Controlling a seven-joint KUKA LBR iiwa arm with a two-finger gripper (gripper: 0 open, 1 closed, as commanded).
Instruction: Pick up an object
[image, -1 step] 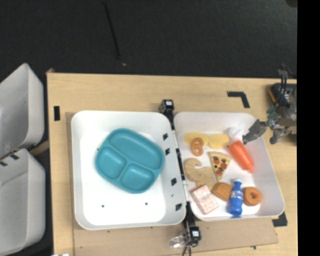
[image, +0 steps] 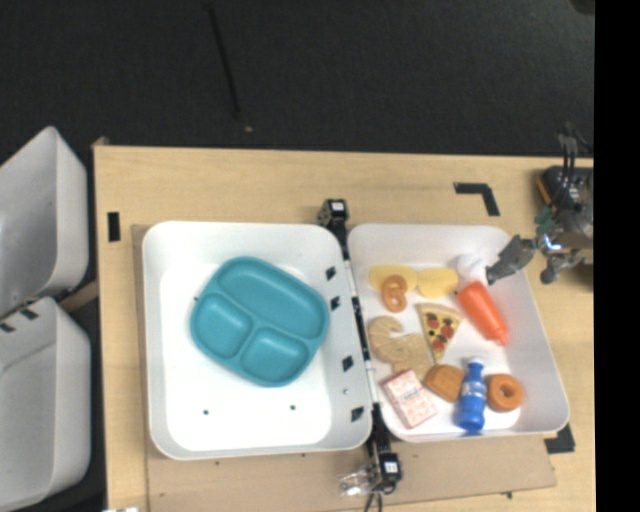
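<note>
I see the gripper (image: 556, 240) at the right edge of the bench (image: 250, 180), hanging over the upper right rim of the right bin (image: 545, 340); a dark finger (image: 512, 256) slants down toward the bin's upper right corner, and I cannot tell whether the fingers are spread or pressed together, since the rest of the tool is blurred and cut by the frame. Nothing sits between them that I can make out. The finger's tip lies just beside a small white piece (image: 470, 266) and the top end of the orange carrot (image: 483, 310), a smooth tapered toy lying at a slant along the bin's right side. Left of it I see a pizza slice (image: 439, 328) with dark dots, a pretzel (image: 394, 291), a pale yellow piece (image: 435, 281) and a tan bitten cookie (image: 397, 340). Along the near edge lie a pink box (image: 410, 397), a brown bun (image: 444, 381), a blue bottle (image: 471, 398) with a white label, and a glazed doughnut (image: 505, 392). The left bin (image: 170, 400) holds a teal divided plate (image: 260, 320), tilted a little
</note>
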